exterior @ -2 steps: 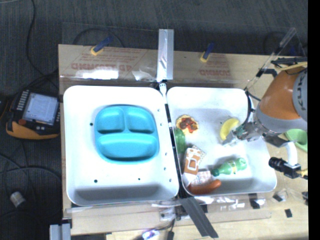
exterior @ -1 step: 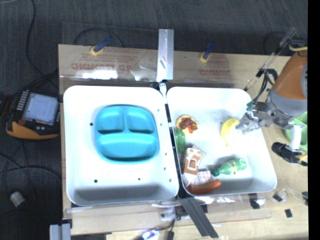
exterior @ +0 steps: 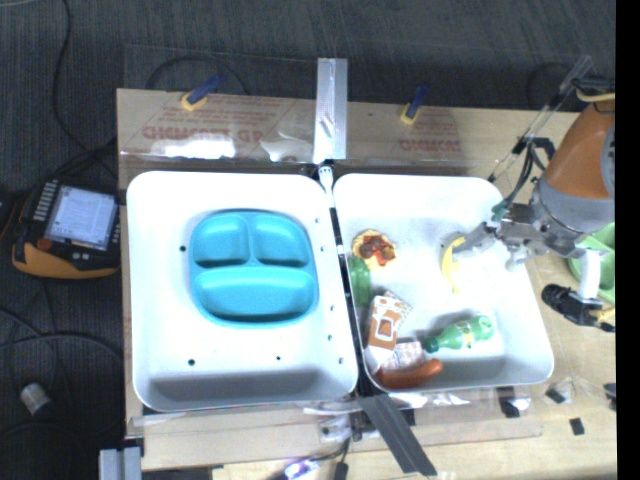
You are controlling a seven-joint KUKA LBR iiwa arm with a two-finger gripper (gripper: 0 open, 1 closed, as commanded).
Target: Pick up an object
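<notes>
Banana (exterior: 451, 258), small and yellow, taken as the likely target: lying in the right bin (exterior: 520, 368), toward its right wall. Going left to right: blue divided tray (exterior: 252, 266) alone in the left bin (exterior: 150, 368); then, along the right bin's left side, a round pizza-like toy (exterior: 375, 248), an orange-and-white packet (exterior: 385, 320) and a reddish sausage (exterior: 408, 373) near the front wall; then a green bottle (exterior: 458, 333) lying on its side (well apart from the banana). Claw (exterior: 505, 238) at the bin's right rim, just beside the banana's upper end. Cannot tell its state at this size. Risks, as judgement: closing too high and sliding off the banana's curved back; catching the bin rim on descent; nudging the fruit away instead of gripping it.
</notes>
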